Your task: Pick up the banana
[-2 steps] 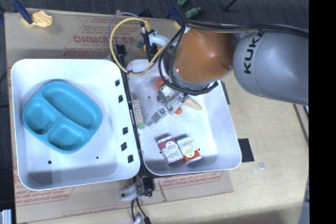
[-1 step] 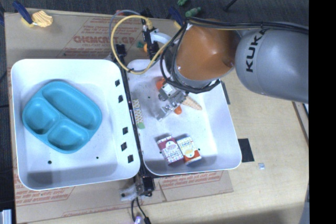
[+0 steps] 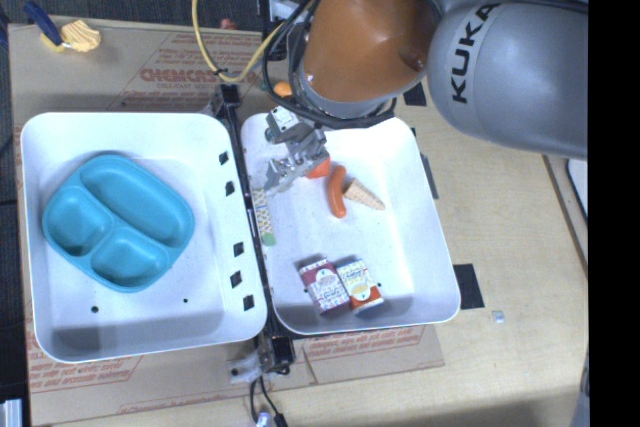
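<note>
My gripper (image 3: 287,163) hangs low over the upper left part of the right bin (image 3: 425,245), under the orange wrist band and the grey arm. Just to its right lie an orange-red carrot-shaped toy (image 3: 337,193) and a tan cone-shaped toy (image 3: 364,198), touching each other. A small orange piece (image 3: 318,170) shows right beside the gripper. The arm hides whatever lies directly beneath the gripper.
Two small cartons (image 3: 341,285) stand side by side near the right bin's front edge. A blue sectioned tray (image 3: 117,220) rests in the left bin (image 3: 60,335). A yellow cable (image 3: 205,15) loops behind the bins. On the cardboard at far left lies a small yellow object (image 3: 80,37).
</note>
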`<state>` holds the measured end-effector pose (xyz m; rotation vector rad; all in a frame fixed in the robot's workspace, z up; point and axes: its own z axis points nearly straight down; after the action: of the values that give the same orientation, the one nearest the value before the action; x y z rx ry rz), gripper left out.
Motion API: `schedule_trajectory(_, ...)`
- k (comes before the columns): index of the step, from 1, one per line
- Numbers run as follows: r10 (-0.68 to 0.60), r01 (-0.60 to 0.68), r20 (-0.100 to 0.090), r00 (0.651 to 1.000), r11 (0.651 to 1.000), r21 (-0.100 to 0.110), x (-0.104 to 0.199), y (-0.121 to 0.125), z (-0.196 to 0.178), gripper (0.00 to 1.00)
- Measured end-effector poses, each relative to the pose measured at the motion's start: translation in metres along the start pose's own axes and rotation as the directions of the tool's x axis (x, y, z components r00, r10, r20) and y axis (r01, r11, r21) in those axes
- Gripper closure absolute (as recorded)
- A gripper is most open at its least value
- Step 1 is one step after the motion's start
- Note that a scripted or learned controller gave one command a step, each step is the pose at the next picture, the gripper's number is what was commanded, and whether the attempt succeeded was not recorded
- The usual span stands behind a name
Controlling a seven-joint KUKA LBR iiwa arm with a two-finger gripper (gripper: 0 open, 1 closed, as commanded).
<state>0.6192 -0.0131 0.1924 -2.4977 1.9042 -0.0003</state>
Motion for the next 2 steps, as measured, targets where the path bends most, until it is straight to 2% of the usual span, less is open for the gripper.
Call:
schedule_trajectory(1, -0.001, 0.001, 0.000, 1.000, 1.000, 0.000, 0.000, -0.001, -0.010, 1.00)
schedule_trajectory(2, -0.424, 0.424, 0.002, 0.906, 0.906, -0.001, 0.045, -0.013, 0.001, 1.00)
